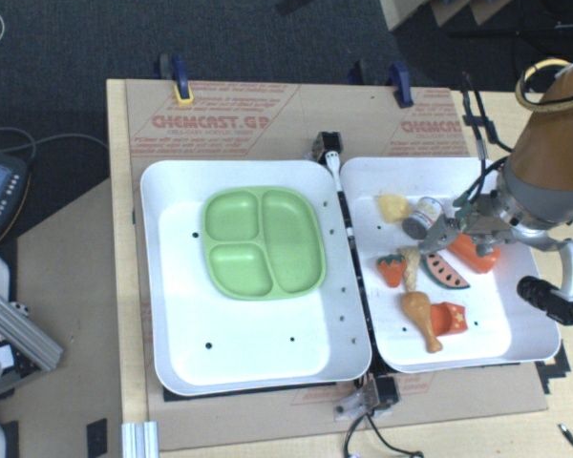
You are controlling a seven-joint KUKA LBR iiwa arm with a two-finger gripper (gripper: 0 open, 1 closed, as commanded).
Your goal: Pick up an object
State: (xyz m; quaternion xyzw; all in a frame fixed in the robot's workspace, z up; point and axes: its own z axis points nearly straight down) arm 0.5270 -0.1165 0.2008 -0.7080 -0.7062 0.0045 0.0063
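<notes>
In the right bin (516, 337) lie several toy foods: a yellow piece (392, 206), a small tin can (421, 218), a strawberry (392, 269), a watermelon slice (447, 271), a chicken drumstick (422, 317), a red block (453, 320) and an orange-red piece (478, 252). My gripper (451, 227) hangs low over the bin's middle, between the can and the orange-red piece and just above the watermelon slice. The arm's grey wrist hides part of the orange-red piece. Nothing shows as lifted off the bin floor.
The left bin (172, 284) holds a green divided plate (265, 242). The two bins meet at a rim (351, 256) just left of the strawberry. The arm's orange band (552, 141) stands over the right bin's far right side.
</notes>
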